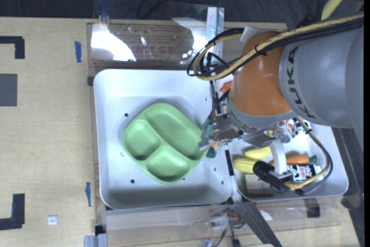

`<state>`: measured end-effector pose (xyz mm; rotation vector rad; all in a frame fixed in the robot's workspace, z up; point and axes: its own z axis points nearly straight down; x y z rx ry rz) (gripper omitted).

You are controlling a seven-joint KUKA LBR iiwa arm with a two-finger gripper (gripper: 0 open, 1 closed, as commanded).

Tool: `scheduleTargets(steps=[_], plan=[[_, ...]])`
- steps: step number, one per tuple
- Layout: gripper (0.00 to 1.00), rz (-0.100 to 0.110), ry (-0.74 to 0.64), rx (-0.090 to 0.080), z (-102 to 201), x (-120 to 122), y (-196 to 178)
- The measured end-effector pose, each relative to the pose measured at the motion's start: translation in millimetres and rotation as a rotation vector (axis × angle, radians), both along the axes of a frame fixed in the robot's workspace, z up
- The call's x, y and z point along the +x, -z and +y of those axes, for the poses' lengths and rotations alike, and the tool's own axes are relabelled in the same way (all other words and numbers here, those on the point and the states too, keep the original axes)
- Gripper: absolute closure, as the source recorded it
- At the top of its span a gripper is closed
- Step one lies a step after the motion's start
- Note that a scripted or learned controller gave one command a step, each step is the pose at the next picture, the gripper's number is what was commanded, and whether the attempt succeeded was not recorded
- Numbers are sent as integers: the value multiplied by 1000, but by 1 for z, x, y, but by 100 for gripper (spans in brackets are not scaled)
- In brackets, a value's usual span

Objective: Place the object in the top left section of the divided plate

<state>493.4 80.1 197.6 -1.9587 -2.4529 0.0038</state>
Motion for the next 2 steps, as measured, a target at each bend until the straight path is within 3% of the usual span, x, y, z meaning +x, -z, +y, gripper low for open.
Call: scheduleTargets(steps=[1, 2], plan=[[100, -4, -105, 2, 86, -14, 94], [0, -3, -103, 1, 86, -14, 94]])
